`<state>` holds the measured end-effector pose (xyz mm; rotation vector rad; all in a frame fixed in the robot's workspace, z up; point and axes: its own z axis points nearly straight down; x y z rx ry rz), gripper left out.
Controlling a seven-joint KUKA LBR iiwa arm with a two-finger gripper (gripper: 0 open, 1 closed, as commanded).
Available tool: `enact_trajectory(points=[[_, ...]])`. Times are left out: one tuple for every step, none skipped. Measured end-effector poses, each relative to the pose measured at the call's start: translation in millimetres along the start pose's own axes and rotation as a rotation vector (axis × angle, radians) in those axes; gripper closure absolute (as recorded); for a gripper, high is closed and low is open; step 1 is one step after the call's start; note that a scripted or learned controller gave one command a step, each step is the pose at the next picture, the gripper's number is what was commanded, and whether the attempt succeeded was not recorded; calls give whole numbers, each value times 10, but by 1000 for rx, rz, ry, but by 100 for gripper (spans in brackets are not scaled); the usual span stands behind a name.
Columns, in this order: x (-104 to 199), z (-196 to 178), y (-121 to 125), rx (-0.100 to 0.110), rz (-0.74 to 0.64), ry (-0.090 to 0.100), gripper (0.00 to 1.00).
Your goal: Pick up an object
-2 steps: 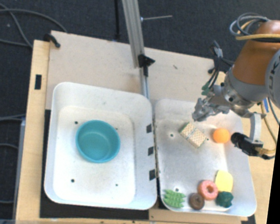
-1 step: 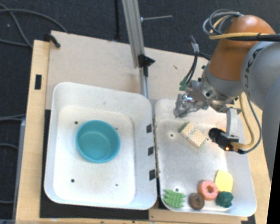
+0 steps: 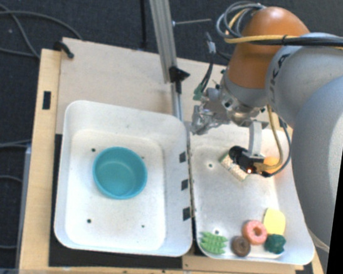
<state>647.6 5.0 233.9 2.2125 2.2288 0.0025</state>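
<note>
Five small toys down at the right bin's near edge, well apart from the tool at its far left corner; grip impossible to tell.

Left white bin beside right white bin on pale bench; slanted metal rail behind.

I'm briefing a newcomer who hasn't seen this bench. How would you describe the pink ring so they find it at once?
Look at the white bin on the view's right, then at the cluster of small items along its near edge. The pink ring lies there between a yellow piece and a brown ring; it is the only pink thing.
</note>
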Motion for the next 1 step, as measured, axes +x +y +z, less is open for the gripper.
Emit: enact_trajectory(points=[[600,24,9,1,-1,1,100]])
